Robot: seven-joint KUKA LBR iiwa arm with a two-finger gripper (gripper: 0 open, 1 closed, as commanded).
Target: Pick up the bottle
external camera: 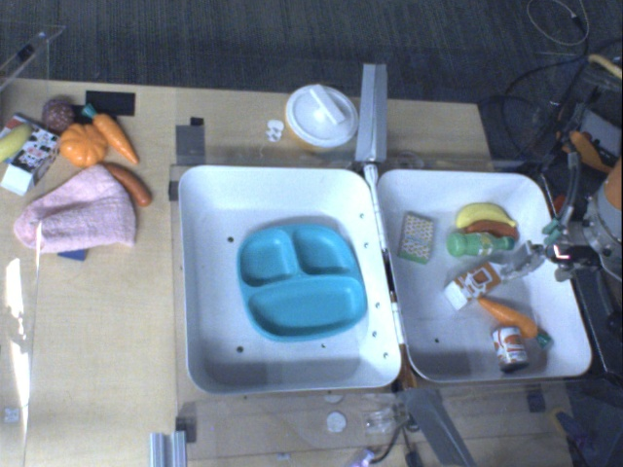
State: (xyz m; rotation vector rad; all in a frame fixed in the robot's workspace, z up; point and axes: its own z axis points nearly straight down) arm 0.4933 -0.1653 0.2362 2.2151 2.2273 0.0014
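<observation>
So the green bottle (476, 244) is lying on its side in the right bin (428, 353), up near the far right part of it, with its cap end pointing toward the right wall. A yellow banana (484, 212) and a little red sausage thing (490, 228) are sitting right against its far side, basically touching it. The gripper (531, 257) is reaching in from the right edge and hanging just beside the bottle's cap end, more or less over the gap between the bottle and a small orange-and-white carton (474, 284) that's lying tilted just in front of the bottle. Honestly I can't tell whether the gripper is spread or pinched, it's too blurry, and nothing is visibly sitting in it. Also in that bin: a carrot (508, 314) near the carton, a small can (510, 347) toward the near right corner, and a checkered sponge-looking pad (417, 236) on the left side. The left bin (209, 290) is holding a blue divided tray (303, 280).
</observation>
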